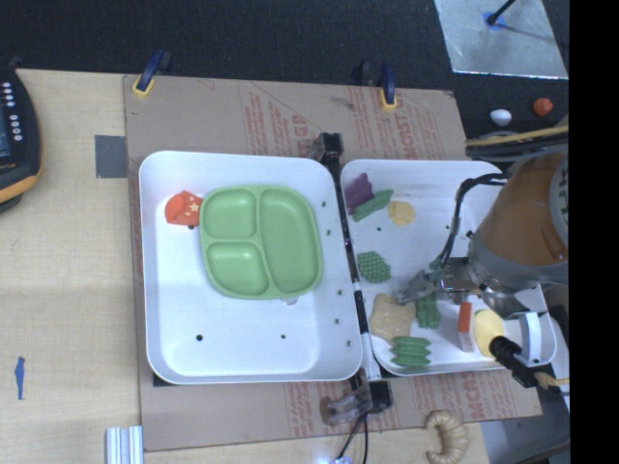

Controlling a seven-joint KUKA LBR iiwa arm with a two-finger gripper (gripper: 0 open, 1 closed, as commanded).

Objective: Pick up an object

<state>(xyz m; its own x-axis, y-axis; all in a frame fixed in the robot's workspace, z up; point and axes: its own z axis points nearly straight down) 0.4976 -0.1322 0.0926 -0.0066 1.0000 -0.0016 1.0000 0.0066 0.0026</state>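
Nearest the bottom edge of the view, a curled tan piece [447, 435] lies on the table [68, 336] outside the bins. Just above it, in the right bin [433, 168], a ridged green piece [411, 351] and a tan slab [390, 318] sit by the near rim, with a yellow-and-orange toy [481, 329] to their right. The claw [426, 289] hangs low over a small green piece [427, 311] in this cluster; whether it is spread or pressed together I cannot tell, and nothing can be seen pinched. My reading is that the reach is at the descent-and-grasp step, and the next move calls for settling squarely over one piece, closing, then lifting straight up. Room is tight: the tan slab and the toy flank the target closely, and the divider between the bins is near on the left. Further back lie a green waffle-textured piece [373, 266], a yellow lump [401, 212], and a purple piece [360, 190] touching a green one [372, 205]. The left bin [242, 356] holds a green divided plate [262, 241] and a red piece [182, 208], with open floor in front.
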